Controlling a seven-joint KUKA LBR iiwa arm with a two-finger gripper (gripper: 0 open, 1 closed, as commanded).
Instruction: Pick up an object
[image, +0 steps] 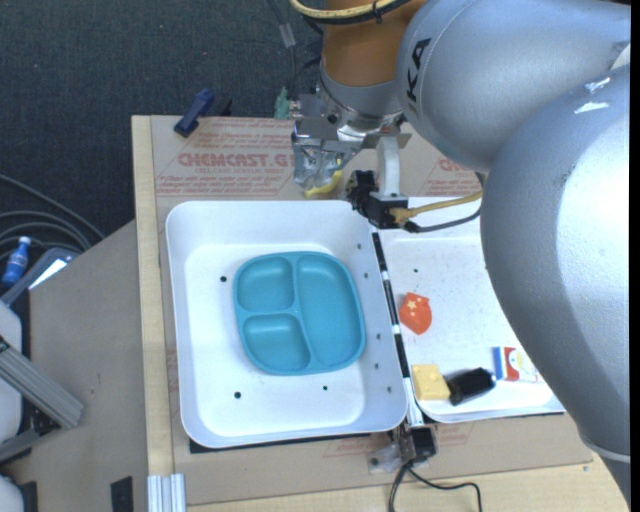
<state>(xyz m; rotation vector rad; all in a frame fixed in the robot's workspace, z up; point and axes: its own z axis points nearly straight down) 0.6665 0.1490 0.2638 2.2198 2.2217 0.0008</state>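
My gripper hangs over the back edge of the left bin, beyond the bin's far wall. A small yellowish bit shows at its lower end; what it is cannot be made out. A blue divided plate lies in the middle of the left bin. The right bin holds a red-orange lump, a yellow block, a black object and a small white packet with blue and red print.
The big grey arm covers the right bin's right and back parts. A blue clip lies at the bench's back left corner. Cables and a blue-capped bottle sit off the bench to the left.
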